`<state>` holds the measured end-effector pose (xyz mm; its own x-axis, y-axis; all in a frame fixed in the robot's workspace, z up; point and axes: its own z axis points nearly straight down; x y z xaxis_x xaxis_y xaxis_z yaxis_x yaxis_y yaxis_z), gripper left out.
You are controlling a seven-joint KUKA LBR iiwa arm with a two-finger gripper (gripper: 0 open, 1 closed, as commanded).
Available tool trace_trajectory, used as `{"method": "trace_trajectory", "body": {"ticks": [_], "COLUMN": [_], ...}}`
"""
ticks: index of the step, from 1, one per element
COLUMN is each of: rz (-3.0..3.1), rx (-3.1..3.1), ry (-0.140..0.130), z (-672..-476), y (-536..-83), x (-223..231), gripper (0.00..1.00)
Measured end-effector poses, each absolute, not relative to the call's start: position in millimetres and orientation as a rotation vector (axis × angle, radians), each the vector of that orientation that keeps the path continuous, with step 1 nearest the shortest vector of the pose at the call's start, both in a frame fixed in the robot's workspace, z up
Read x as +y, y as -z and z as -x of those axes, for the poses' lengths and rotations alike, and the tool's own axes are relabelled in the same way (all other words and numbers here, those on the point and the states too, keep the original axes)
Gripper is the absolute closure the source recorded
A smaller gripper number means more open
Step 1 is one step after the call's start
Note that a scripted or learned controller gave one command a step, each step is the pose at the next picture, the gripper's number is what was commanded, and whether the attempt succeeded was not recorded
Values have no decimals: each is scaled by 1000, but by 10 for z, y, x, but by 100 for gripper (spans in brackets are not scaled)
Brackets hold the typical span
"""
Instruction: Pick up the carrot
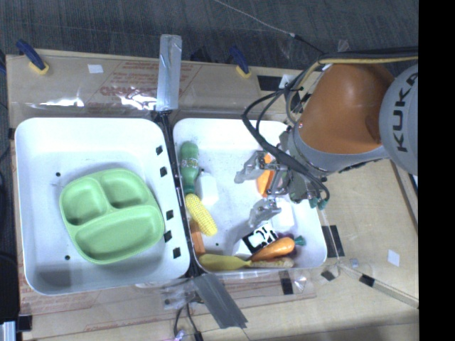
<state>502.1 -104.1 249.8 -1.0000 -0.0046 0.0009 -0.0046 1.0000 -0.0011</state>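
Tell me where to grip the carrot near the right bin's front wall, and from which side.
Grip the carrot probably across its thick middle, coming from straight above. It lies flat, the bin's front wall close beside it, and its leafy end tapers too thin.

Bare floor mid right bin (227,137), between corn (200,214) and gripper (257,188); carrot (274,248) hemmed by banana (224,262).

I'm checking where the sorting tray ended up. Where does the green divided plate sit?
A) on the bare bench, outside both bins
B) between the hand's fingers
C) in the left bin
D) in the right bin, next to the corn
C: the green divided plate lies flat inside the left bin, while the corn lies in the right bin.
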Motion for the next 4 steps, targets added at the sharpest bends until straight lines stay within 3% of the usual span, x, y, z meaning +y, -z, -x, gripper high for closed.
{"method": "trace_trajectory", "body": {"ticks": [2, 3, 4], "rz": [72, 143, 131], "rx": [-3138, -3134, -3144], "ry": [0, 2, -2], "z": [-6135, -6257, -6295], "y": [-1669, -891, -1039], "x": [-2026, -2073, -2057], "gripper": [0, 0, 100]}}
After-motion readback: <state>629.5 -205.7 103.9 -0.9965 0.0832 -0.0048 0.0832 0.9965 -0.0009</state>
